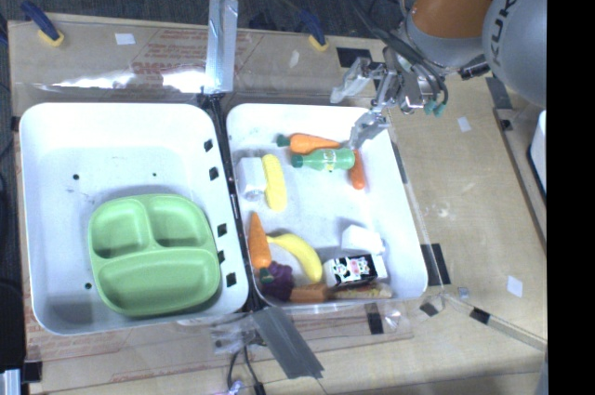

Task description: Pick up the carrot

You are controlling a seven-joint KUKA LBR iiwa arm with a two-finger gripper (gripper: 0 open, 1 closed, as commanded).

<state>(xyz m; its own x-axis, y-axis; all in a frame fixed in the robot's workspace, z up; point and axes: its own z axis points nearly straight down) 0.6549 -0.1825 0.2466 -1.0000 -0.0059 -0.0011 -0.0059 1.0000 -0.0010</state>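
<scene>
An orange carrot point(313, 142) with a green top lies near the back of the right bin point(409, 226), just above a green bottle point(325, 161). A second carrot point(258, 241) lies along that bin's left wall. A small orange piece point(357, 176) sits right of the bottle. My gripper point(358, 112) hangs over the bin's back right corner, just right of and above the first carrot. It is open, with nothing between its fingers; one fingertip point(363, 131) points down toward the carrot's thin end.
The right bin also holds a yellow corn cob point(273, 182), a banana point(298, 255), a milk carton point(353, 269), purple grapes point(277, 276) and a white can point(251, 178). A green divided plate point(153, 255) lies in the left bin point(56, 142).
</scene>
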